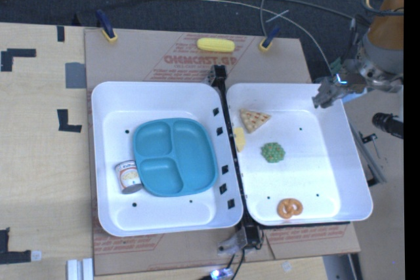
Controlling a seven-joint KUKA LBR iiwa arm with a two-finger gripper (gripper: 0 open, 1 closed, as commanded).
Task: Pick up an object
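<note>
In the right bin (328,141) lie a tan waffle wedge (254,119), a pale yellow piece (239,139) against the left wall, a green broccoli floret (273,153) and a brown pretzel (289,208) near the front. My gripper (326,96) hangs over the bin's far right corner, away from all of them, with nothing seen between its fingers. The left bin (111,141) holds a blue divided tray (176,156) and a small can (128,176) lying beside it.
A yellow banana-shaped toy (215,44) rests on the cardboard behind the bins. Blue-and-yellow clamps (105,26) (270,38) pin the cardboard's far edge. Cables loop across the dark floor behind. Black clips run along the divider (226,141) between the bins.
</note>
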